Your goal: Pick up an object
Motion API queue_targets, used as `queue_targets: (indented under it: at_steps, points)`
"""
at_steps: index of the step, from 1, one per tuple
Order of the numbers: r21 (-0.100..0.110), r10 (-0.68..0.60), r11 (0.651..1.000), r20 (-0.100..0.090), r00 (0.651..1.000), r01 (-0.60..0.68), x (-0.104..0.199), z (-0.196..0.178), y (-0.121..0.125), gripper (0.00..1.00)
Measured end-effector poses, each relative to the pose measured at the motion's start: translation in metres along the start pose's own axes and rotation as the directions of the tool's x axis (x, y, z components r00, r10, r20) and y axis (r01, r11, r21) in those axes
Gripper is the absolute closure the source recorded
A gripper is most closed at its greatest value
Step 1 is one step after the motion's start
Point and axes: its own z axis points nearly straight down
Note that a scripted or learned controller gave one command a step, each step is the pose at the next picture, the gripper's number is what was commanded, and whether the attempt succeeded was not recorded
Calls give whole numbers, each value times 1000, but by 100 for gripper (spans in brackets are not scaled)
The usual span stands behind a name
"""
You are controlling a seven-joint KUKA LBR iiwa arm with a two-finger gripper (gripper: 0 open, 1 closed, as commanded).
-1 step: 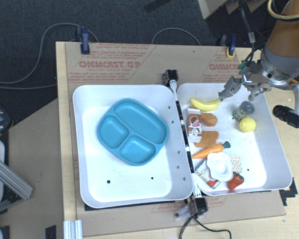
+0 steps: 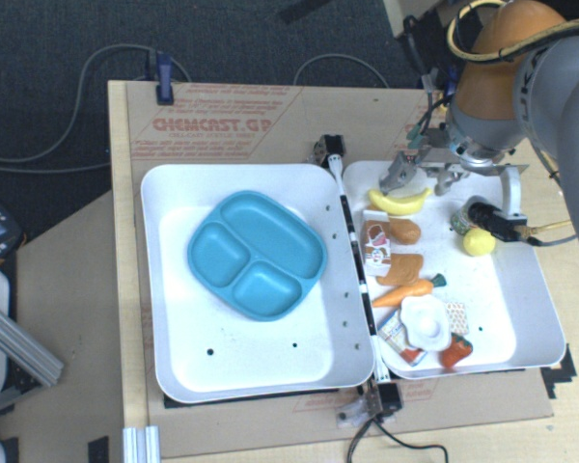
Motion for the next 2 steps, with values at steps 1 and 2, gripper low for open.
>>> queue_targets:
  at_steps: [1, 2]
  points:
    - [1, 2, 1000, 2, 1000, -2, 5, 66, 5, 0]
    - [10, 4, 1000, 0, 1000, -4, 5, 55, 3, 100]
